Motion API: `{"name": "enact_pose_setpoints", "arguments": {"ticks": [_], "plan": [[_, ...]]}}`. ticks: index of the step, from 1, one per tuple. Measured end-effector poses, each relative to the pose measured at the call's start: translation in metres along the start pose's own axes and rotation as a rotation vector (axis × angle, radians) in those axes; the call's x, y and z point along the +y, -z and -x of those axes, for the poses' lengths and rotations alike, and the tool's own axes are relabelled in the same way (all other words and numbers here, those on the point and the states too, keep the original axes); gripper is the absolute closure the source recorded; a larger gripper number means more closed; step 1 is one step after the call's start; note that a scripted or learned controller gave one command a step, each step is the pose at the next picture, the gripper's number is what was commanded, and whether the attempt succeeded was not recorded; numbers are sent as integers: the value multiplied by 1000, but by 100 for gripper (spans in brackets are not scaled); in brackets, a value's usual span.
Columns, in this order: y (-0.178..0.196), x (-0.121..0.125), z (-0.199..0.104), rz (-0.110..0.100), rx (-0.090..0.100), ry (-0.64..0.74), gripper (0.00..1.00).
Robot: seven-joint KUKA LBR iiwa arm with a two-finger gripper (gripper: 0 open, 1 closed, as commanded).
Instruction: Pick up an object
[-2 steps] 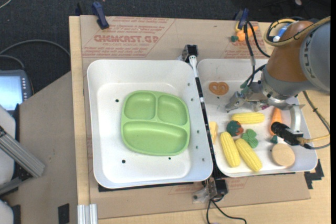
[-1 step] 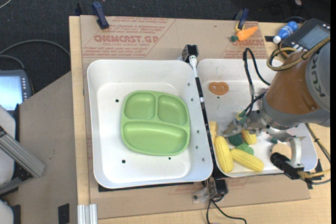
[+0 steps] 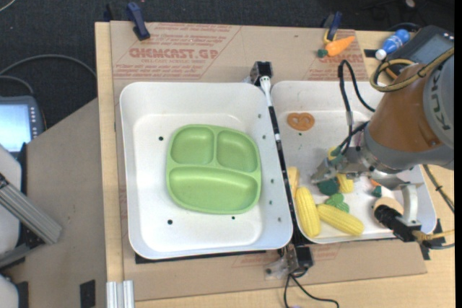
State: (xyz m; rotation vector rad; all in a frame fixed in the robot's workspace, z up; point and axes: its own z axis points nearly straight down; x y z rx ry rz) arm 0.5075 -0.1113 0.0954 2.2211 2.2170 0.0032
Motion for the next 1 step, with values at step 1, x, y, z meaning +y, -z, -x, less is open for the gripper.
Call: {"name": "enact_pose_setpoints", "arguments": {"ticks": [1], "plan": [[95,27,-78,6,2,11,100]]}}
